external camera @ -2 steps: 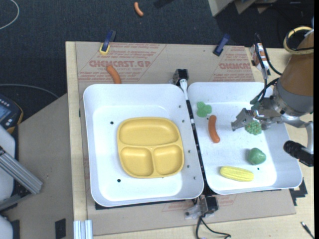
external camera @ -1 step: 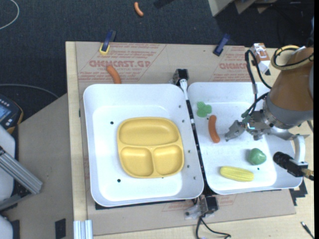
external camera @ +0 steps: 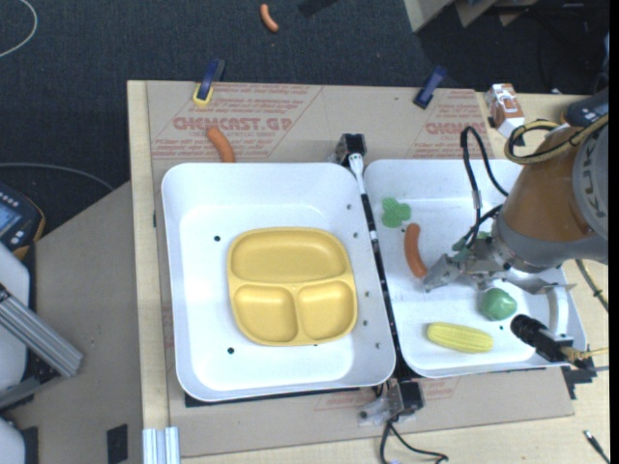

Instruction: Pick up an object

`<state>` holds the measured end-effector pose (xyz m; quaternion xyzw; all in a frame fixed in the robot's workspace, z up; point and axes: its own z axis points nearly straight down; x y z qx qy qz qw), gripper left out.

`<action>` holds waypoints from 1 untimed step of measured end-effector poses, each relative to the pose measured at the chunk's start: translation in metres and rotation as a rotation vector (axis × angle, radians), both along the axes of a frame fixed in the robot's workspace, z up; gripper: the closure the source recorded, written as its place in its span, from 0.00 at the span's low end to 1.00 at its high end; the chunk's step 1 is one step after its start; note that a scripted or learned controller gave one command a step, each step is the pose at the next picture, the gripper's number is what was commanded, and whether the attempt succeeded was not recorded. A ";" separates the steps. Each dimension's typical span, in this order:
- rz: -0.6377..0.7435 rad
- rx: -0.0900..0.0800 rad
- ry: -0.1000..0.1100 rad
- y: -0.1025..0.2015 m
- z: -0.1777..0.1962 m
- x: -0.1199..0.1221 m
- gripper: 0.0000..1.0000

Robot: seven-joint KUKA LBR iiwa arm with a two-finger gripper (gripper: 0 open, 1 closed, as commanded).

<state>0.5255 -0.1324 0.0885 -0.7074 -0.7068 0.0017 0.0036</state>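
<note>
The right bin [external camera: 455,177] holds an orange sausage [external camera: 415,249], a small green piece [external camera: 395,213], a round green fruit [external camera: 498,304] and a yellow corn cob [external camera: 459,337]. My gripper [external camera: 443,271] is low in this bin, reaching in from the right. Its tip lies just right of the sausage's lower end and up-left of the green fruit. Nothing is visibly held in it. The arm's grey body and orange band [external camera: 542,201] cover the bin's right side.
The left bin [external camera: 193,259] carries a yellow divided plate [external camera: 290,285]. A second orange sausage [external camera: 221,144] lies on the cardboard behind the left bin. Black cables [external camera: 472,177] loop over the right bin. Clamps stand along the bench's back edge.
</note>
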 end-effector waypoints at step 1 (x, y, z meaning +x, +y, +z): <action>0.000 0.000 -0.003 0.000 -0.004 0.000 0.00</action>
